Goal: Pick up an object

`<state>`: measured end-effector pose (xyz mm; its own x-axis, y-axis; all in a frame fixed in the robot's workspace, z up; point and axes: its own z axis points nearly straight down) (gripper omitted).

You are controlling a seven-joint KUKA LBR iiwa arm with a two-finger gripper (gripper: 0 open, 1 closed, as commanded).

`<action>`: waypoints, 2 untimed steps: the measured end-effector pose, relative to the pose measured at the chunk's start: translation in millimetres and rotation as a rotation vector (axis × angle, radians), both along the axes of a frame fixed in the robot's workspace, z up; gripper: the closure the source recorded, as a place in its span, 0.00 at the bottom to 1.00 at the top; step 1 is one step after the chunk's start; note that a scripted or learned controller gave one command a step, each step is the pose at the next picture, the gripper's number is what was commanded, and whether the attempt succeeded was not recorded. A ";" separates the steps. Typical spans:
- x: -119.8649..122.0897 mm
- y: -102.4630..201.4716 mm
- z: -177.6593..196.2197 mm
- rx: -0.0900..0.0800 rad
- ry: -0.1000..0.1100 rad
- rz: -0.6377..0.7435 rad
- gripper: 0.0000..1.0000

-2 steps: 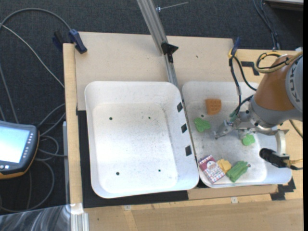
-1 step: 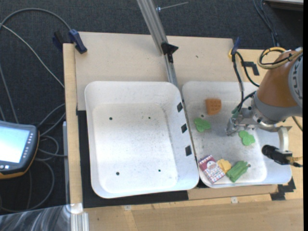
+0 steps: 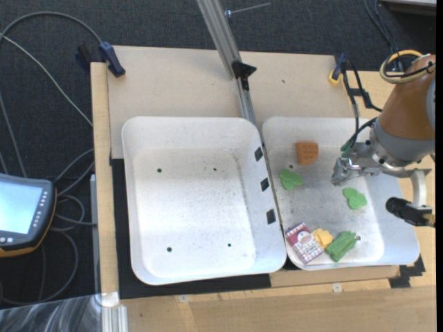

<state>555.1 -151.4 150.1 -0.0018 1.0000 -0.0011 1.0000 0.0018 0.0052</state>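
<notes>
Nearest: red-patterned packet [image 3: 300, 242], yellow piece [image 3: 322, 238], green block [image 3: 342, 245]. End effector [image 3: 341, 174] low in right white bin [image 3: 387, 253]; orange foam cube [image 3: 306, 152] just left. Finger state unclear.

The robot arm [image 3: 408, 116] is big and round, like a thick tube. Its top part is shiny orange, and light glints off it. Under the orange comes a smooth grey ring. Below the ring sits a smaller silver metal piece with little edges and bumps. The claw [image 3: 340, 176] at the end is small, grey and metal. A black knob [image 3: 408, 210] sticks out low on the side, on a pale curved piece. Thin black cables [image 3: 360, 92] run along near the arm
</notes>
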 end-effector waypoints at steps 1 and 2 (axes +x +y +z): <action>10.4 -5.0 57.3 -0.001 -0.003 0.000 1.00; 11.9 -5.0 99.9 0.000 -0.001 0.000 1.00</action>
